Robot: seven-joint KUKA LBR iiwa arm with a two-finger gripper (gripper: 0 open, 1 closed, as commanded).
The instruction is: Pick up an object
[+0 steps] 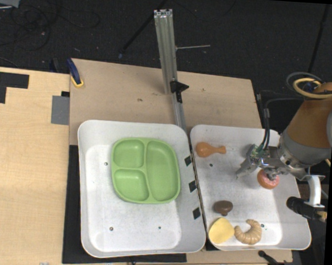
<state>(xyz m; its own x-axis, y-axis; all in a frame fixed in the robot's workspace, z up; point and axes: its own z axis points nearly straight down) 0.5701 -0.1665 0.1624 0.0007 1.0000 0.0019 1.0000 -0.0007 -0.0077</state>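
Hovering gripper (254,163) in right bin (237,212), just beside pink-red object (268,179); fingers' state I cannot tell. Center over it before closing.

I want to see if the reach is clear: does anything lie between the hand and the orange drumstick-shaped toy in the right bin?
Nothing visible does. The hand hangs over bare white floor of the right bin, and the orange drumstick-shaped toy lies to its left with open floor between them.
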